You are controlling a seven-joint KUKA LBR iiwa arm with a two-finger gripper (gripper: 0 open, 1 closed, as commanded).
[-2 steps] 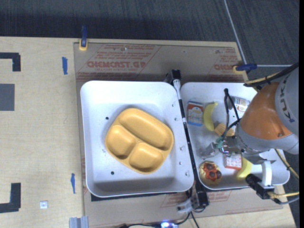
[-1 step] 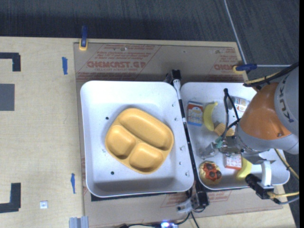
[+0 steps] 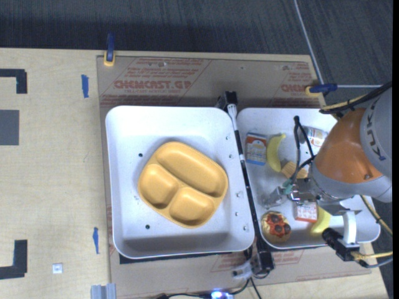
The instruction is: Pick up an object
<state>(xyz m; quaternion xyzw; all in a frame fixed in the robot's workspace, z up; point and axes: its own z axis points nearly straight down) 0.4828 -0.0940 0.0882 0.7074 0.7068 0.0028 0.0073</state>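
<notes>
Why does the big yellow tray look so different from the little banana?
The yellow tray is big, taking up much of the left bin; the banana is small, one of several things in the right bin. The tray is wide with three hollow sections; the banana is a slim curved shape. The tray sits alone; the banana lies beside a small carton. Both are yellow.

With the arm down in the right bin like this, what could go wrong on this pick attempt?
1. The right bin is crowded: a small carton, a banana and a round orange toy lie close together, so the gripper may nudge neighbours or grab nothing.
2. The arm hides part of the bin, so a grasp is hard to confirm.
</notes>
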